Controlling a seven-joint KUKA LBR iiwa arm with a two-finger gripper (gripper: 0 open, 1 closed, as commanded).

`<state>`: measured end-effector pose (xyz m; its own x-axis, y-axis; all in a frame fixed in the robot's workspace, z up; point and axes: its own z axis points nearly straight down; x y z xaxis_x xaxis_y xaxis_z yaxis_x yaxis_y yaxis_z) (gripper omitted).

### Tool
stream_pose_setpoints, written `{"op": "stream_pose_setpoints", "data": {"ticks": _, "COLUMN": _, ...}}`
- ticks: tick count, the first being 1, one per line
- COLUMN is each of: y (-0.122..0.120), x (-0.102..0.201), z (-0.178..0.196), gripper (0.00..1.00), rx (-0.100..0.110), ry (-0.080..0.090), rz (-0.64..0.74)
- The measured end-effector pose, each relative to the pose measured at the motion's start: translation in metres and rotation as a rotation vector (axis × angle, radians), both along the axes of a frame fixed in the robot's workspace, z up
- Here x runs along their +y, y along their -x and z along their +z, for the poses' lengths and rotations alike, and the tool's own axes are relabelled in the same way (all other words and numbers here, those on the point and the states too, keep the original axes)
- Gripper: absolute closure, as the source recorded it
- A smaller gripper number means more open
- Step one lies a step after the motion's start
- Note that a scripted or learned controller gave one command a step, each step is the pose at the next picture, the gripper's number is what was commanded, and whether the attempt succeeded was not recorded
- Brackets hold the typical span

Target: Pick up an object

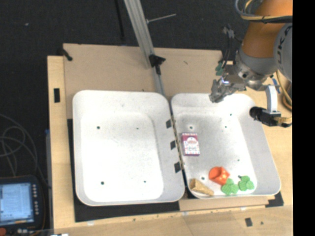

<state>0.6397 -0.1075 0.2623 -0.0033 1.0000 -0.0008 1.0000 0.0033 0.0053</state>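
Observation:
The right bin (pixel 256 146) holds a small purple and white card box (pixel 190 144) near its left wall. At its front edge lie an orange-red pepper-like toy (pixel 218 174), a green leafy toy (pixel 238 185) and a tan wedge (pixel 201 186). My gripper (pixel 217 95) hangs over the far edge of the right bin, well above and behind these objects. Nothing shows between its fingers.
The left bin (pixel 123 146) lies beside the right one, sharing a hinged middle edge. A slanted metal pole (pixel 142 38) rises from behind the bins. A screen (pixel 17 200) sits at the lower left, off the bench.

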Motion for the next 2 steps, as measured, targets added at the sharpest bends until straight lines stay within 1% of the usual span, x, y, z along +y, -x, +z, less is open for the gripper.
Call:
{"op": "stream_pose_setpoints", "data": {"ticks": 1, "y": 0.021, "x": 0.048, "z": -0.015, "gripper": 1.00, "rx": 0.007, "ry": -0.001, "rz": 0.002}}
{"op": "stream_pose_setpoints", "data": {"ticks": 2, "y": 0.038, "x": 0.091, "z": -0.025, "gripper": 1.00, "rx": 0.006, "ry": -0.001, "rz": 0.002}}
